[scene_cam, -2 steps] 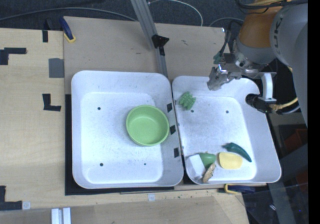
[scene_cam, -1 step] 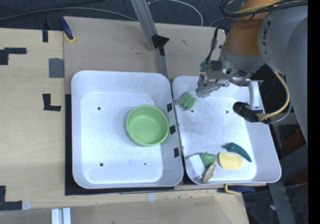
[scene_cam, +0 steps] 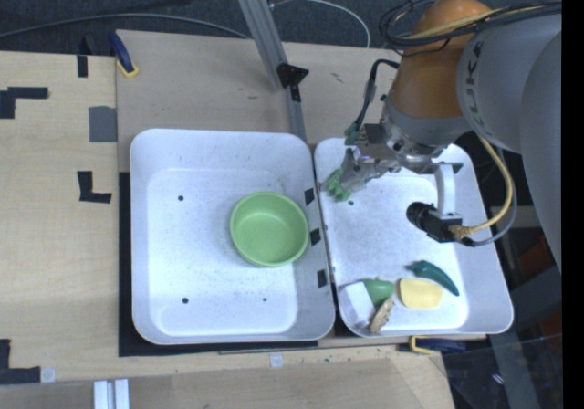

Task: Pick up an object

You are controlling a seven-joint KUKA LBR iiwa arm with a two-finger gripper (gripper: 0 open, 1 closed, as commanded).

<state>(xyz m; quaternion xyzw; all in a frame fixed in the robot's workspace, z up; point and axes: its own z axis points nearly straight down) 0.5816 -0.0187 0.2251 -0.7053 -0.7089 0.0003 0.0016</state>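
A KUKA arm is seen reaching into the right bin (scene_cam: 484, 307) of a two-bin bench, its gripper (scene_cam: 351, 177) lowered at the bin's far left corner, close against the wall shared with the left bin (scene_cam: 155, 215). A small green piece (scene_cam: 336, 186) is visible at the fingertips, but it cannot be made out whether this is a held object or part of the tool, and whether the fingers are spread or closed cannot be told from this angle.

The step in hand is judged to be the descent toward a grasp, or the closing of one; no object can be confirmed as lifted. Should the fingers prove empty, a fresh target would have to be chosen and the wrist carried toward the bin's near edge.

The loose candidates are gathered along the near wall of the right bin, well apart from the gripper: a yellow object (scene_cam: 421, 293), a dark teal curved piece (scene_cam: 436, 276) just beside it, a green cone-shaped item (scene_cam: 376, 289) and a tan piece (scene_cam: 381, 313) touching that wall. A green bowl (scene_cam: 268, 229) is seen upright in the left bin, nearer the shared wall than its far side, and is separated from the gripper by that wall.
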